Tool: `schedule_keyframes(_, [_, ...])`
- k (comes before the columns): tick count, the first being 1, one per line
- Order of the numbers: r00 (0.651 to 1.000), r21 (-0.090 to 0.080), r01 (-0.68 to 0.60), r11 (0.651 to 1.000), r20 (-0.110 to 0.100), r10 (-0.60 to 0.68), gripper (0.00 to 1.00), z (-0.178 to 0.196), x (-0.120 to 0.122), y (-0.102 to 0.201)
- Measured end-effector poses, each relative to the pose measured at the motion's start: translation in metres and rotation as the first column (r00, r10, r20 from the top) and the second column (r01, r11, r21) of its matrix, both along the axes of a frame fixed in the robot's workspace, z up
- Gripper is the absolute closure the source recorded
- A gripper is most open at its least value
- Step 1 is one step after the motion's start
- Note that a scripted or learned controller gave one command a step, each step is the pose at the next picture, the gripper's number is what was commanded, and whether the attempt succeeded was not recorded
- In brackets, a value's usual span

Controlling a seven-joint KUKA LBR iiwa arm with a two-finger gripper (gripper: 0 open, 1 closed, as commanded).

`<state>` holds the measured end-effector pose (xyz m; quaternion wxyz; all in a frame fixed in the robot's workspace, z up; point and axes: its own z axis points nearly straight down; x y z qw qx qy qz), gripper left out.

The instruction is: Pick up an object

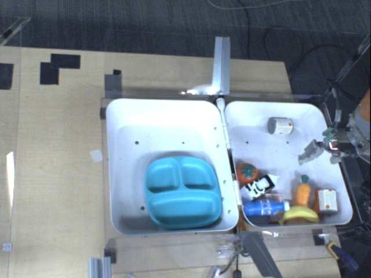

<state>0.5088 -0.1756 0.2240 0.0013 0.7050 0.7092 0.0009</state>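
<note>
While the pincer [317,150] hovers, the carrot [302,193] lies just below.

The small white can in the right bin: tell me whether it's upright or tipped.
Tipped. The white can lies on its side on the right bin floor, its round grey end facing left, apart from the other objects.

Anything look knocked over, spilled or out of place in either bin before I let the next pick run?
Nothing spilled or broken. The small cylindrical can lies on its side, alone at the far end of the right bin. The other items crowd its near end. The blue divided plate sits flat in the left bin.
</note>
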Motion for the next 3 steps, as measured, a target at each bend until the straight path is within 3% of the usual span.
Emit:
schedule_keyframes(1, [0.993,-0.001,-0.115,0.993,0.001,0.115,0.00,-0.127,-0.002,-0.030])
schedule_keyframes(2, [0.979,-0.002,-0.202,0.979,0.003,0.202,0.00,-0.054,-0.020,0.007])
schedule_keyframes(3, [0.980,-0.001,-0.197,0.980,0.001,0.197,0.00,-0.117,0.014,0.015])
